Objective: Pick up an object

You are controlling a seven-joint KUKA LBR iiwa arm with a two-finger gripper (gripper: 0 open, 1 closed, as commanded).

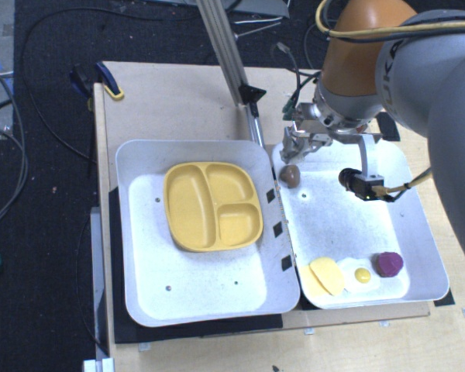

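The gripper point(294, 152) is hanging over the far left corner of the right bin point(418, 231), directly above a small brown object point(291, 176) that is lying just beside the bin's left wall. Its fingers are pointing down at the object, but whether they are spread or pressed together is something I cannot tell (the metal parts are blurring into the pale bin floor). Nothing is showing between them.

To do this grasp well, the arm should be centring over the brown object and lowering straight, keeping the finger nearest the wall from catching on the rim. The object looks rounded, so it may be rolling away if nudged off-centre.

The other candidates, a yellow piece point(326, 275), a small yellow ball point(362, 276) and a purple object point(388, 263), are sitting along the near edge. A yellow divided plate point(214, 206) is lying in the left bin point(139, 285).
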